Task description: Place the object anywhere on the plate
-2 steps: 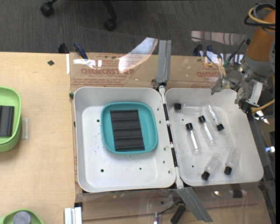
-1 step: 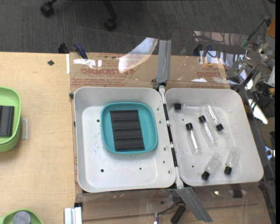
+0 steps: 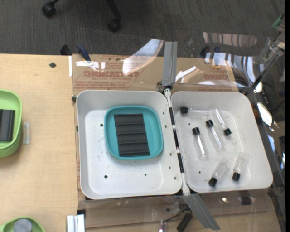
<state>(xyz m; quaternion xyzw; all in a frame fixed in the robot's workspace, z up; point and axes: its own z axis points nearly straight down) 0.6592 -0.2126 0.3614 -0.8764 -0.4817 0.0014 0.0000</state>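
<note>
The teal plate (image 3: 155,136) lay in the left bin (image 3: 90,154), with a dark ribbed block (image 3: 131,134) resting on it. The task's things, six clear vials (image 3: 199,142) with black caps, lay scattered on their sides in the right bin (image 3: 253,136), well apart from the plate.

Dark carpet floor (image 3: 149,22); chair casters (image 3: 49,7); light wooden bench (image 3: 36,181).
</note>
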